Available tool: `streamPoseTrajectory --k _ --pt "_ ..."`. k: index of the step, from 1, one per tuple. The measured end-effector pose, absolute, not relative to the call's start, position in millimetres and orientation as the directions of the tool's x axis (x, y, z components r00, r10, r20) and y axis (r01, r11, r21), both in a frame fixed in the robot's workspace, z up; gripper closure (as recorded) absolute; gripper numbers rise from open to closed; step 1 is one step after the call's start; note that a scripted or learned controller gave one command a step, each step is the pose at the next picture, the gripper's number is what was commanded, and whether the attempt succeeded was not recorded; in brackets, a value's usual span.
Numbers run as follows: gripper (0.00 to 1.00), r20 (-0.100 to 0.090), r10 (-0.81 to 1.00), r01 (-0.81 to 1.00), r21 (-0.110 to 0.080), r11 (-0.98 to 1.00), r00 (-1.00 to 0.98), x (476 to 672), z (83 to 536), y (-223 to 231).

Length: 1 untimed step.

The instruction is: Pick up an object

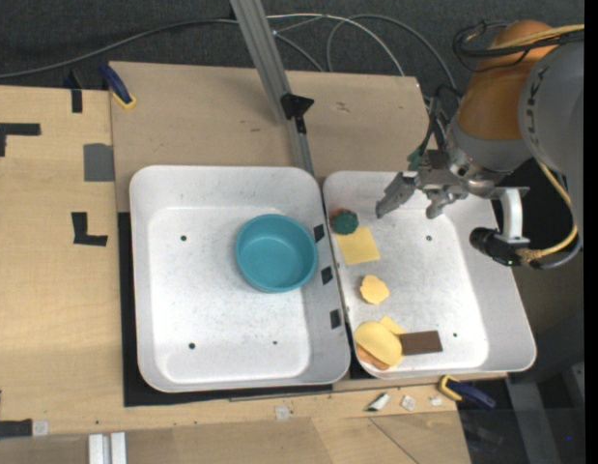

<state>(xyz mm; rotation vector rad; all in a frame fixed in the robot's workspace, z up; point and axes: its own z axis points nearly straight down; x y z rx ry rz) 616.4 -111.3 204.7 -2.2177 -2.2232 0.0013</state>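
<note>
Gripper (414,200): fingers apart, nothing between them, over right bin (492,288) at 12 o'clock.
Blue bowl (274,251): left bin (173,259) centre.

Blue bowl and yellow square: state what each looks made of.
Blue bowl: probably plastic, with a smooth, evenly coloured, slightly glossy wall. Yellow square: flat, thin and matte, perhaps foam or soft plastic like a toy cheese slice; the view leaves it open.
</note>
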Motion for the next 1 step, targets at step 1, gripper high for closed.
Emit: streamPoseTrajectory --k 1 --pt "0.0 0.0 1.0 1.0 -0.001 0.003 -0.003 616.4 204.8 -111.3"
